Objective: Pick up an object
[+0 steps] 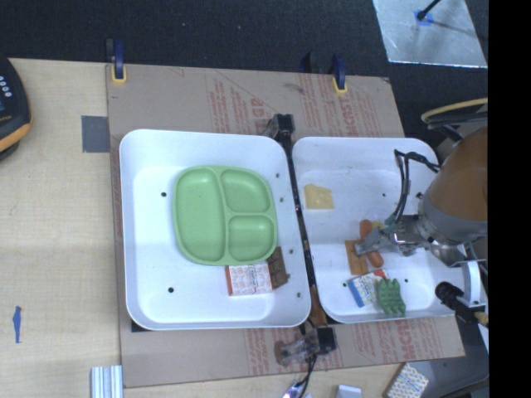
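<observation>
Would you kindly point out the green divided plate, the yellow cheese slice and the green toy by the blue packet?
green divided plate (224,215), camera view, centre ridge.
yellow cheese slice (319,196), camera view, its middle.
green toy (390,297), camera view, its middle.

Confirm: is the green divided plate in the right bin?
No. The green divided plate lies in the left bin, while the right bin holds the small items near the end effector.
</observation>
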Controlling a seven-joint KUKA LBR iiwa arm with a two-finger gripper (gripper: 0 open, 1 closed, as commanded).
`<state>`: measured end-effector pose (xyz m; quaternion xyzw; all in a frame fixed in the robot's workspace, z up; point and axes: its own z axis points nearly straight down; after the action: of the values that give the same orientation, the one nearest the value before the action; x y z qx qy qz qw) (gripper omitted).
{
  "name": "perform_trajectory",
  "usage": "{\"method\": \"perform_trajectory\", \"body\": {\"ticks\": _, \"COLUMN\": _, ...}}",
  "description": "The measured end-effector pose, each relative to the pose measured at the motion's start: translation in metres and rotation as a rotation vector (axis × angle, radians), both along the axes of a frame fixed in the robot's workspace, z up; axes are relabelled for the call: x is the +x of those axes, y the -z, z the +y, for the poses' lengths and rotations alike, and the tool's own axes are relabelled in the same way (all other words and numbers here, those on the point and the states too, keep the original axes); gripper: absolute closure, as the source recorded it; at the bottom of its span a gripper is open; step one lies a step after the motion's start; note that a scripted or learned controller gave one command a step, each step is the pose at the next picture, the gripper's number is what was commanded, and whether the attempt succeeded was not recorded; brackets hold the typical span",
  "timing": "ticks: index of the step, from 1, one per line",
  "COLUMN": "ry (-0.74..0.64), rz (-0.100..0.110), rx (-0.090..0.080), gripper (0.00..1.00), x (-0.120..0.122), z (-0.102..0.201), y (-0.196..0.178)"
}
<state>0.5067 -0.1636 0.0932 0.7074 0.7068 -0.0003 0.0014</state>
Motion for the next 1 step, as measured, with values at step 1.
{"method": "perform_trajectory", "body": {"ticks": 1, "ry": -0.013, "rz": 0.001, "rx": 0.004, "gripper": 0.0, "x": 0.0155, "z": 0.0757, "y": 0.0003}}
